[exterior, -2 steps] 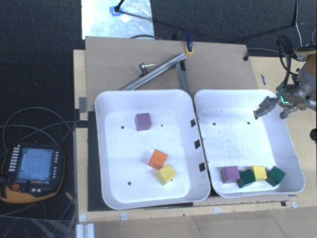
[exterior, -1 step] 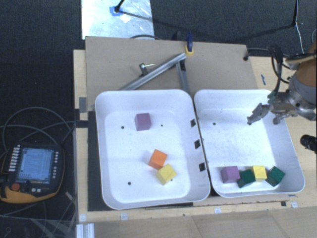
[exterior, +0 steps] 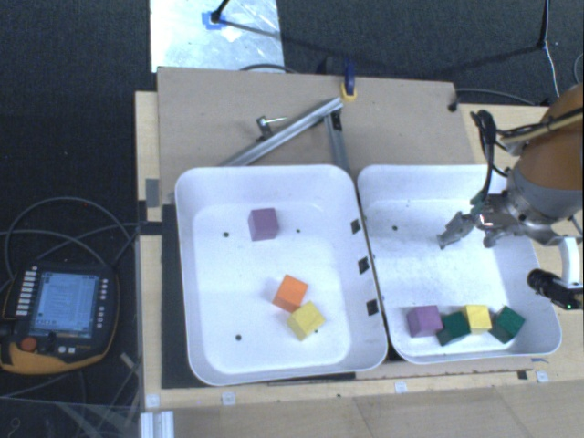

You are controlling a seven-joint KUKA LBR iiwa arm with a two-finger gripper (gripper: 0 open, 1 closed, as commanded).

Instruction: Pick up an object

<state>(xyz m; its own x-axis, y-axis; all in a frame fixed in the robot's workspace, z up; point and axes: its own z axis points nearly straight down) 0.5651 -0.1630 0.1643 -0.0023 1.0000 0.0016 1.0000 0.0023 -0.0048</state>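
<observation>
I'm in the approach: my gripper (exterior: pixel 474 229) hangs spread wide and empty over the right bin (exterior: pixel 401 190); next I descend toward the purple cube (exterior: pixel 423 320) below-left.

left bin (exterior: pixel 196 272): purple cube (exterior: pixel 263 224) near back, alone | orange cube (exterior: pixel 290 292) and yellow cube (exterior: pixel 307 320) touching, near front | right bin (exterior: pixel 383 245): front row, close together: purple cube (exterior: pixel 423 320), dark green cube (exterior: pixel 452 328), yellow cube (exterior: pixel 478 318), dark green cube (exterior: pixel 506 323) | all resting flat
</observation>
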